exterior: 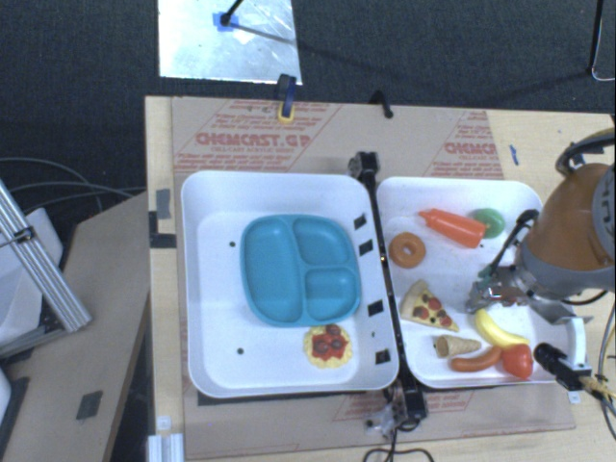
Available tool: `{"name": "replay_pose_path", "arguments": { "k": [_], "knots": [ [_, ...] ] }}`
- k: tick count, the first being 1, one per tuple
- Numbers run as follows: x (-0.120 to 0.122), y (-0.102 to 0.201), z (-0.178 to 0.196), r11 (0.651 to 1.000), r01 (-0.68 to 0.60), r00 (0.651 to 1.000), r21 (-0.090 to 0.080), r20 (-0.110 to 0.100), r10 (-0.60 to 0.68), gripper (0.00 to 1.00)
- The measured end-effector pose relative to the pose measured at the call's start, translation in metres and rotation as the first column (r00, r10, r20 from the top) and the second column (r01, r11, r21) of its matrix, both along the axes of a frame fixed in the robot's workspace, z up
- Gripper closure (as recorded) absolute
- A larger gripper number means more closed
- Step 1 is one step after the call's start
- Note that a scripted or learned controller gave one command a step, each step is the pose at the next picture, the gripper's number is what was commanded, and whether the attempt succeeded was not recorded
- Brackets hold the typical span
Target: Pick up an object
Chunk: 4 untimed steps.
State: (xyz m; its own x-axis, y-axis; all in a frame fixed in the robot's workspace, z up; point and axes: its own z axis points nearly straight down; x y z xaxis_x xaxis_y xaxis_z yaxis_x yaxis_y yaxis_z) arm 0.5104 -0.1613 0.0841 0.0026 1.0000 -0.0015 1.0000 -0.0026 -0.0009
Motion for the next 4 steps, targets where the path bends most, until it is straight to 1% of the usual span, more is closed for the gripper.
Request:
{"name": "replay_pose_path", "arguments": {
  "k": [1, 2, 3, 4],
  "knots": [
    [-0.023, 0.07, 0.014, 1.0, -0.006, 1.0, -0.005, 0.01, 0.006, 1.0],
    [0.01, 0.16, 0.106, 1.0, -0.018, 1.0, 0.005, 0.013, 0.018, 1.0],
    [-0.024, 0.282, 0.2, 1.0, -0.022, 1.0, 0.01, 0.012, 0.022, 1.0],
    [-0.023, 0.334, 0.324, 1.0, -0.015, 1.0, 0.01, 0.017, 0.014, 1.0]
  ]
}}
